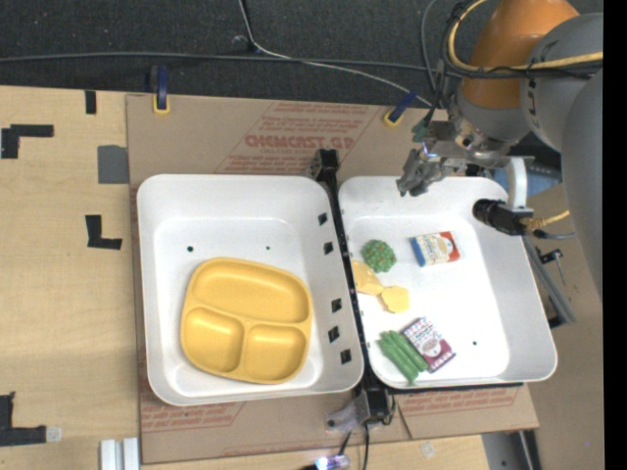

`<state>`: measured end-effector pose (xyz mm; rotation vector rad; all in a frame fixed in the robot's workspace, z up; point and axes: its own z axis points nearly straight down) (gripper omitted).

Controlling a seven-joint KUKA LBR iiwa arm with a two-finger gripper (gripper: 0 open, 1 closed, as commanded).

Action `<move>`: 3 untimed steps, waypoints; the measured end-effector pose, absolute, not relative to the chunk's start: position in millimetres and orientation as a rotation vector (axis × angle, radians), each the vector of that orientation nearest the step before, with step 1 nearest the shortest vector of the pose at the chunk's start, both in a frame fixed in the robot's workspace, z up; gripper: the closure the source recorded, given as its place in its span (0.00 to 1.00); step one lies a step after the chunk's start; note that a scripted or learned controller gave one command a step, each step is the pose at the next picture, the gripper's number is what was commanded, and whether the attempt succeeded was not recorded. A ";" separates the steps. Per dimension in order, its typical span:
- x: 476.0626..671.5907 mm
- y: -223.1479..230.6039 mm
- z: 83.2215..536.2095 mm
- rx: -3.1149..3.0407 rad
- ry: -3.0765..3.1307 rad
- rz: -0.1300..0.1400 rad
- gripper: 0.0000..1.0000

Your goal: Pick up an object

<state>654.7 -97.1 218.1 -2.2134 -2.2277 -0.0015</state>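
Claw (419,179) sits over the far edge of the right bin (509,360), above the bin's far-left corner area. Can't tell how far open it is from this angle, and nothing visible between the tips, so I judge it empty-handed.

Pick candidates are all in the right bin: green broccoli-like piece (378,255) near the divider, yellow pieces (380,290) just nearer than it and touching or almost touching it, small packet with blue and red print (434,249) to the right, green bean bundle (399,354) and a dark red packet (428,344) side by side at the near end. Left bin (162,213) holds a yellow divided tray (245,318).

Risks, my judgement:
- claw is well apart from every item, so a straight drop hits bare bin floor.
- broccoli and yellow pieces are crowded; a grab could nudge one, or catch both.
- the packets lie flat, so tips may slide over them.
- bean bundle and red packet are touching; one may push the other away.
- items by the divider leave little room for a fingertip on that side.
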 end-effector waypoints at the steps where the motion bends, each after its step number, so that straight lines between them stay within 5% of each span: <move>1: 664.0 -37.3 220.3 -2.213 -2.228 -0.001 1.00; 3: 655.6 75.3 216.3 -2.212 -2.227 0.003 1.00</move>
